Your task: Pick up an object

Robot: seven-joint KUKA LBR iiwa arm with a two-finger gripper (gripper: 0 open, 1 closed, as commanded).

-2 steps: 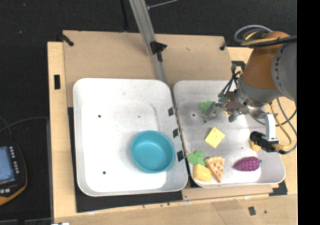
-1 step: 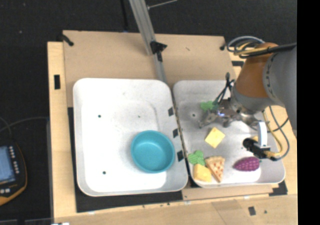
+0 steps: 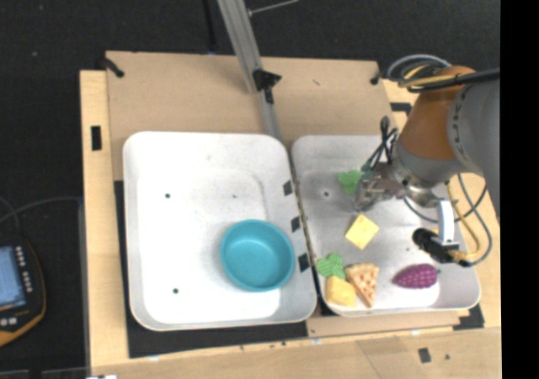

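My gripper (image 3: 367, 194) reaches into the right bin (image 3: 324, 162) from the right, below the arm's orange band. It hangs just right of a small green toy (image 3: 349, 179) and above a yellow block (image 3: 362, 232). Nothing shows between its fingers. Along the right bin's front edge lie a green leafy piece (image 3: 330, 265), a yellow piece (image 3: 340, 291), a pizza slice (image 3: 364, 280) and a purple grape bunch (image 3: 416, 276). A blue bowl (image 3: 257, 254) sits in the left bin (image 3: 185, 192).
A grey slanted pole (image 3: 240, 32) rises from behind the bins. Cables and a black connector (image 3: 434, 244) hang from the wrist over the right bin's right side. A handheld pendant (image 3: 17, 280) lies at the far left.
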